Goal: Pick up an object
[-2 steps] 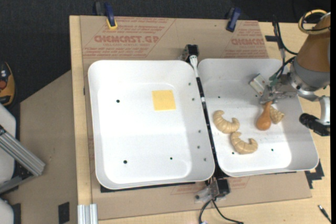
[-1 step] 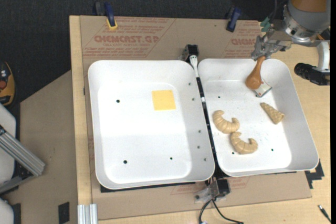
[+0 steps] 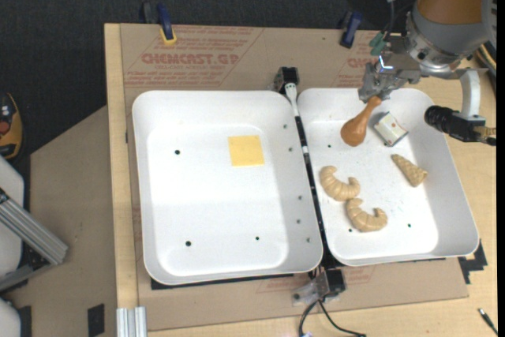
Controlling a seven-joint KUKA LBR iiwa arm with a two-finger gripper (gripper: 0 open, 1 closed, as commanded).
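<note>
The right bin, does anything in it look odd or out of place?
One thing: the wooden spoon in the right bin is tilted up, its handle rising to the tool rather than lying flat. The two croissants, the wedge piece and the small grey block lie flat, nothing spilled.

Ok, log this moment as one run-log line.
end effector: over right bin, shut on pear-shaped piece, lifted | right bin: two croissants, wedge, small block | left bin: yellow square

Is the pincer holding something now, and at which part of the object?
Yes: the pincer grips the brown drumstick-shaped toy by its narrow handle end, the bulbous end hanging down over the right bin.
</note>
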